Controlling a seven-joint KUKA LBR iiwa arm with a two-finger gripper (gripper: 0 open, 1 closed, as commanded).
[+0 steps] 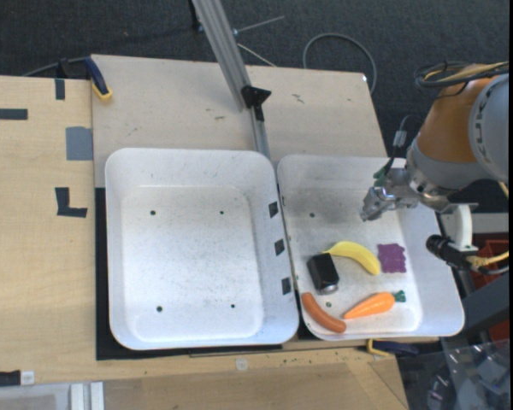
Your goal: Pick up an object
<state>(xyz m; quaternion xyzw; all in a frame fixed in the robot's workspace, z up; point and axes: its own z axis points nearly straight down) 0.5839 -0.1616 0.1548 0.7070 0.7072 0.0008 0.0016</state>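
Fingers of the gripper (374, 209) point down into the right bin (325, 178); they are small and blurred against the speckled white floor, so I cannot tell whether they are apart or together. Nothing shows between them.

All the objects lie nearer the camera than the fingertips, toward the bin's near end. Closest to the fingers is a yellow banana (356, 255), curved, smooth and bright, with its darker tip pointing back toward the bin's middle. Just beside it, on the arm's side, sits a small purple bunch of grapes (392, 258), squarish and lumpy in outline. On the banana's other side, touching or nearly touching its tip, is a black block (323, 272), boxy, with a pale glint on its near face.

Farther still from the fingers, along the near wall, lies an orange carrot (369, 305) with a small green top at the end toward the arm, its pointed tip aimed at the bin's centre. Next to that tip rests a reddish-orange sausage (322, 313), short, rounded at both ends and set at a slant.

Beyond the wall shared by the two bins, well apart from the fingers, is the left bin (128, 178), white and speckled like its neighbour.
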